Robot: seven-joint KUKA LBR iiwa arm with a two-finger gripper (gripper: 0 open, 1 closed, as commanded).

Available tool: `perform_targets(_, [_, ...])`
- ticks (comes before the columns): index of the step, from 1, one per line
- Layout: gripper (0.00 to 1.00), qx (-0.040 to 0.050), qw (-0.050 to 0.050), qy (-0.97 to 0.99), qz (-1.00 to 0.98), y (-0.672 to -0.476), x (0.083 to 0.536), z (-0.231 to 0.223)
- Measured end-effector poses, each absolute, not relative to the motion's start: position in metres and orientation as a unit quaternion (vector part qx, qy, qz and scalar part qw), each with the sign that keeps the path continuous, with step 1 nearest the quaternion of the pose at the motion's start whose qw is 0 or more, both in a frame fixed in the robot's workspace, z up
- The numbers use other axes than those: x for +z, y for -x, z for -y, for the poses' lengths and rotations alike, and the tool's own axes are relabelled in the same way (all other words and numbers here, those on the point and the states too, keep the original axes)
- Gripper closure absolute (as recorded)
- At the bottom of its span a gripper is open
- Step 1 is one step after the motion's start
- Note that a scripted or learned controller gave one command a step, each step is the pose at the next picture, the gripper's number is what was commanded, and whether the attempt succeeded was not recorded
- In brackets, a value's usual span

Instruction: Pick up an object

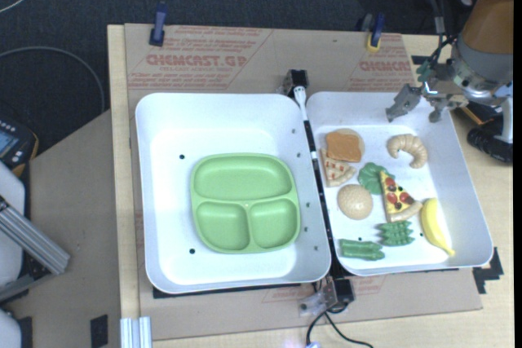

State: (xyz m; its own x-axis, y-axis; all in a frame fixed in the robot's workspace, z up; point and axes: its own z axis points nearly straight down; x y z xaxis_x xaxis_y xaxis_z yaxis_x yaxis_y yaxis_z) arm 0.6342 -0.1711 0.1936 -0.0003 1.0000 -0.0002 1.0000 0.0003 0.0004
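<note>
The right bin [469,183] holds toy food: a burger bun [343,146], a waffle slice [336,169], a croissant [408,148], a round tan bun [355,200], a pizza slice [395,196], a banana [435,227], broccoli [373,175] and green pods [360,249]. My gripper [419,104] hangs over the bin's far right corner, above and beyond the croissant. Its two fingers stand spread apart with nothing between them.
The left bin [163,143] bears a green three-section plate [244,202]. Blue clamps [157,25] pin the cardboard sheet at the back. The arm's orange band [490,24] rises at the far right. Cables lie on the dark floor beyond.
</note>
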Motion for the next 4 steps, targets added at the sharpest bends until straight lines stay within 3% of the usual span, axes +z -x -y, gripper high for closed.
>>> perform_targets(1, [0.00,-0.0020,-0.005,-0.708,-0.706,-0.582,0.079,0.150])
perform_targets(2, [0.00,-0.0015,-0.003,-0.708,-0.706,-0.522,0.084,0.151])
perform_targets(3, [1.00,0.0003,0.001,-0.708,-0.706,-0.526,0.095,0.151])
perform_targets(4, [1.00,0.0039,0.005,-0.704,-0.710,-0.579,0.191,0.086])
